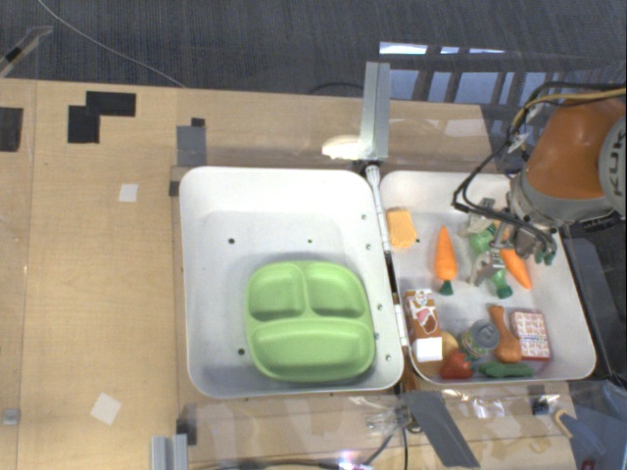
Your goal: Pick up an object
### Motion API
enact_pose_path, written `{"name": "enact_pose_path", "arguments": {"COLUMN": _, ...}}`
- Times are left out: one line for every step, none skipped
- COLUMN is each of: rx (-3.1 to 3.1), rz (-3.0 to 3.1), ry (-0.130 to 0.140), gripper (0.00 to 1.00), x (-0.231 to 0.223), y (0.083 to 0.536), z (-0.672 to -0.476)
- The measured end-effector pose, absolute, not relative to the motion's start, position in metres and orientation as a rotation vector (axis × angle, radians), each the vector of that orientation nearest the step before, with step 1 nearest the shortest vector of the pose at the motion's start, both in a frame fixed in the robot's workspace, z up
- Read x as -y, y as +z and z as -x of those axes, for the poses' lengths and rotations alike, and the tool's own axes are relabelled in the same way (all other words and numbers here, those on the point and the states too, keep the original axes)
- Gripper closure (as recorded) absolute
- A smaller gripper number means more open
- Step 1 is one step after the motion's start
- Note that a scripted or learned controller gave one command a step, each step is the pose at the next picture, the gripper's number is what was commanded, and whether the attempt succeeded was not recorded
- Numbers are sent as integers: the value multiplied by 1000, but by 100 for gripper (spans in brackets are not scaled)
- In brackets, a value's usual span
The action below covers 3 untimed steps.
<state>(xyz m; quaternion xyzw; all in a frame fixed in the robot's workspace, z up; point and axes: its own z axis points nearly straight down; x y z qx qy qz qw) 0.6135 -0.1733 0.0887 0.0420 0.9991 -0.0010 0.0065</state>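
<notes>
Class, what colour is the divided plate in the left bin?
Light green plate, seen in the camera view.

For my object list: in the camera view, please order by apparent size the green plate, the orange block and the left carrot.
1. green plate, by far the largest.
2 and 3. left carrot and orange block look alike in area: the carrot longer, the block wider. I would not rank them.

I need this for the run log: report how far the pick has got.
Done: the arm has reached into the right bin, its end effector low beside a carrot. In hand: nothing visibly lifted; the grip itself is unclear from this angle. Left: grasp and raise one item. The green tray in the left bin sits apart.
</notes>
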Motion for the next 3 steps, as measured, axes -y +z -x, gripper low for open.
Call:
{"name": "enact_pose_path", "arguments": {"rx": -3127, "rz": -83, "ry": -4, "gripper": 0, "x": 180, "y": 89, "z": -575}}
{"name": "enact_pose_path", "arguments": {"rx": -3124, "rz": 66, "ry": -3, "gripper": 0, "x": 125, "y": 90, "z": -565}}
{"name": "enact_pose_path", "arguments": {"rx": -3121, "rz": 123, "ry": -5, "gripper": 0, "x": 85, "y": 91, "z": -574}}
